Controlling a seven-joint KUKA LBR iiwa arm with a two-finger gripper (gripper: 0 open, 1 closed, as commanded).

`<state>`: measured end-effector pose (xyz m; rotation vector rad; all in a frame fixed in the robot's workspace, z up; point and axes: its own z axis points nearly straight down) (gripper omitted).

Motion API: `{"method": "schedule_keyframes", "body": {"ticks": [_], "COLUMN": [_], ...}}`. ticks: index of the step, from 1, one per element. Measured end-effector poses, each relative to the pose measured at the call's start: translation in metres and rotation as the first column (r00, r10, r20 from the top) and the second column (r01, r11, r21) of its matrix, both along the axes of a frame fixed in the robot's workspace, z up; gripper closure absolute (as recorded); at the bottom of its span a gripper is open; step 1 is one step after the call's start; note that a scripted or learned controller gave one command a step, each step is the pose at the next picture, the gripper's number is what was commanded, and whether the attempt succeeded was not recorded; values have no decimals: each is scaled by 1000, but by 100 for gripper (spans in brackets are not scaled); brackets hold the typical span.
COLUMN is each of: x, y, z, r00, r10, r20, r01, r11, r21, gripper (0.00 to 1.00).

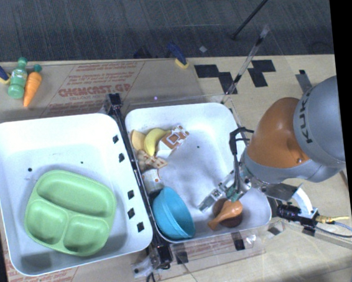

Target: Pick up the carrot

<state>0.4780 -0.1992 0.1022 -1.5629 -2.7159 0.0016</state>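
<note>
Closest to the viewer, in the near right corner of the right shallow white plastic bin (197, 160), lies the orange tapered toy carrot (227, 212). Its thin end points left, toward a round blue plastic bowl (171, 214) that sits tipped against the bin's left wall.

My metal pincer (222, 195) hangs right over the carrot's thick end, touching it or just above it. I cannot tell whether it is open or closed, or whether it has the carrot.

My grey arm with its orange band (288, 138) reaches in from the right, over the bin's right rim.

To the left, the left shallow white plastic bin (50, 138) holds a pale green divided plastic plate (71, 211), lying flat in its near half.

Farther back in the right bin, a yellow toy banana (154, 139) lies near the far left corner. A small brown and white patterned packet (175, 136) is just beside it on the right.

Farthest away, on the tan cardboard-covered bench (83, 90) beyond the left bin, a second small orange toy carrot (31, 88) lies next to a small green toy bottle (16, 82). Both are well apart from my pincer.
</note>
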Motion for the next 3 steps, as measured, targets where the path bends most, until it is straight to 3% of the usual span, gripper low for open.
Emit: {"method": "schedule_keyframes", "body": {"ticks": [1,2,3], "x": [1,1,-1], "y": [1,1,-3], "z": [10,10,-9], "r00": [1000,1000,968], "r10": [8,8,253], "r20": [-2,-2,2], "r01": [-8,-8,-253], "r11": [1000,1000,968], "r21": [1,0,0], "gripper": [100,0,0]}}
